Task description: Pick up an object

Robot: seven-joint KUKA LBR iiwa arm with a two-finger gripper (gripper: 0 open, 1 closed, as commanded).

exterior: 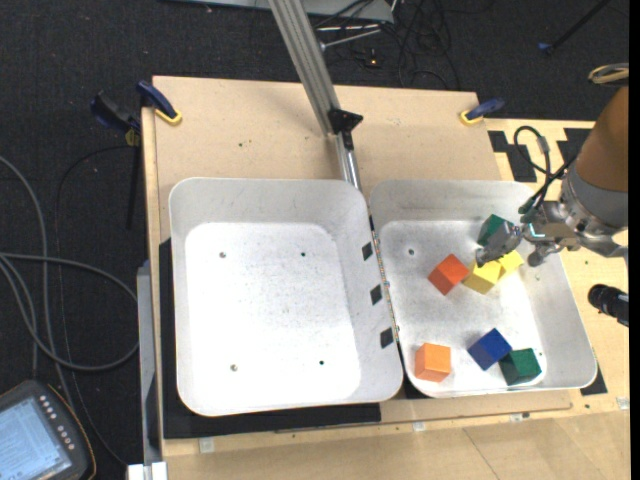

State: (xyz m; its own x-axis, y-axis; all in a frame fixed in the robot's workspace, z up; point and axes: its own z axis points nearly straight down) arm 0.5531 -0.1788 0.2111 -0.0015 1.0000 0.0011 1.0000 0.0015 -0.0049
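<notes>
The grey arm [600, 183] reached in from the right edge of the view, its orange band above the wrist, and its jaws [513, 240] sat low over the upper part of the right bin [565, 298], at the cluster of blocks there. Whether the jaws were open or closed could not be told, nor whether anything sat between them. Just at the jaws lay a dark green block [491, 230], partly covered by the metal, and touching or nearly touching it below was a yellow block [492, 272], tilted on the bin floor. Just beside the yellow block, to its left, rested a red-orange block [448, 273]. Well apart from that group, near the bin's front wall, lay an orange block [433, 361], a blue block [489, 348] and a second green block [520, 365], the blue and green ones touching. The left bin [190, 268] stood beside the right one on the desk [250, 128], their inner rims meeting, and a slanted metal pole [305, 48] ran down toward that seam.
</notes>
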